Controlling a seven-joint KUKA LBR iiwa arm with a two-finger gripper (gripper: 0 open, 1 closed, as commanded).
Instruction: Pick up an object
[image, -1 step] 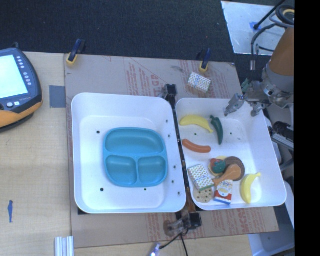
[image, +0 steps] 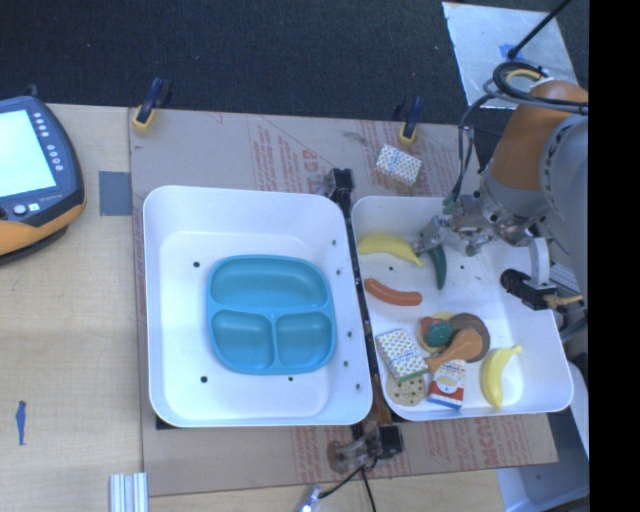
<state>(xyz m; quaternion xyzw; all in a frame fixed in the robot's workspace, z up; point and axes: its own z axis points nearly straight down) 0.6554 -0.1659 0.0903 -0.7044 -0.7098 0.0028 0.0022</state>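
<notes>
Green pepper, a small dark pod, lies in the right bin near its far edge, just right of a yellow banana and directly under the gripper, which hangs over that far part of the bin. Whether the claw is spread or closed I cannot tell; its metal parts blur together above the pepper's top end, and nothing is plainly seen clamped there. Judging by its look, the pepper is a light, stiff plastic toy with a smooth, rather slippery skin, so a hold across its narrow middle seems safest. Room is fair: bare white floor lies to its right and toward the near side, while the banana sits close on the left and a sausage lies just nearer along the bin's left wall. The crowded heap of a wooden spoon, patterned blocks and a second banana fills the near edge, well apart from it. A blue divided plate rests in the left bin.
</notes>
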